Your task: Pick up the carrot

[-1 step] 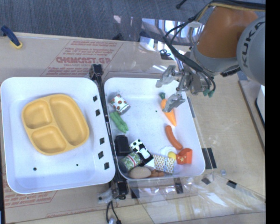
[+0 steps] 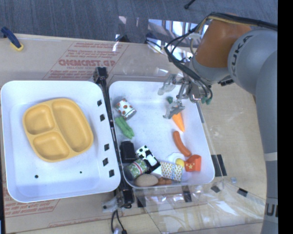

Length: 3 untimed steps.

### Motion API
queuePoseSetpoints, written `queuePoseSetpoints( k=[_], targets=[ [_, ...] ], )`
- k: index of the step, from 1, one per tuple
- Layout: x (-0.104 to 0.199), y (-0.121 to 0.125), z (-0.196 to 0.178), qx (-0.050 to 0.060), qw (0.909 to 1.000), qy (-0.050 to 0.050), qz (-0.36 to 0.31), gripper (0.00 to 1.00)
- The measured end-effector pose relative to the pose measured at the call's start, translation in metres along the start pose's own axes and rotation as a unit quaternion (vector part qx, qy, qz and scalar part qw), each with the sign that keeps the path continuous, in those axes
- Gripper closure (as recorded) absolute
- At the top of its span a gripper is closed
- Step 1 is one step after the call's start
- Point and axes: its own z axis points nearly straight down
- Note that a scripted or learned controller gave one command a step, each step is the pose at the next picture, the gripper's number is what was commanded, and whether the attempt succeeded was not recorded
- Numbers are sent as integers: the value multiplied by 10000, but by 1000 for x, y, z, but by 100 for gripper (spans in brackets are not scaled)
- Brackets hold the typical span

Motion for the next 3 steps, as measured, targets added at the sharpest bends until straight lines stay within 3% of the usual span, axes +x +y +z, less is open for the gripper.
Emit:
queuePoseSetpoints(
  k=[1, 2, 3],
  targets=[
    [49, -7, 64, 4, 9999, -22, 129, 0],
    [45, -5, 50, 15, 9999, -68, 77, 100],
    [62, 2, -89, 37, 9999, -136, 23, 100]
  ],
)
